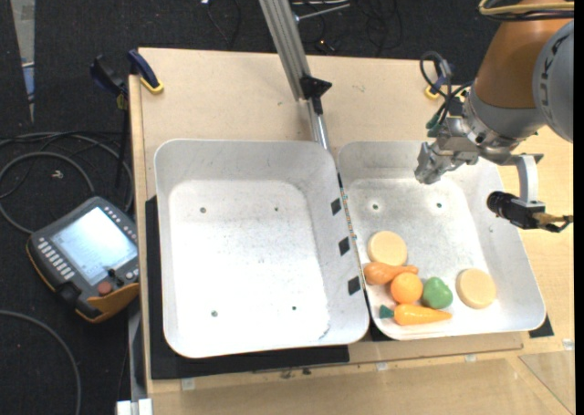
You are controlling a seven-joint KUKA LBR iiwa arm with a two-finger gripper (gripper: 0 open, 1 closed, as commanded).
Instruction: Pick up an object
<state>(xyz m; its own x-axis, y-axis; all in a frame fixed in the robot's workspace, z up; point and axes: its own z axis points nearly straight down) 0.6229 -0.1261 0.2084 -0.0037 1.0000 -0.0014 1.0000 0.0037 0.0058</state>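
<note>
In the right bin (456, 199) lie several small toy foods near its front. A pale round disc (387, 247) sits by the left wall, with an orange ball (406, 288), a green piece (437, 293) and an orange carrot (421, 315) below it. Another pale disc (475, 287) rests to the right. My gripper (430, 170) hangs over the back of the right bin, well above and behind these objects, with nothing seen between its fingers.
The left bin (242, 240) stands beside the right one, sharing a raised middle wall. A metal pole (285, 25) slants up from the bench's back. A teach pendant (87, 258) lies off the bench at the left.
</note>
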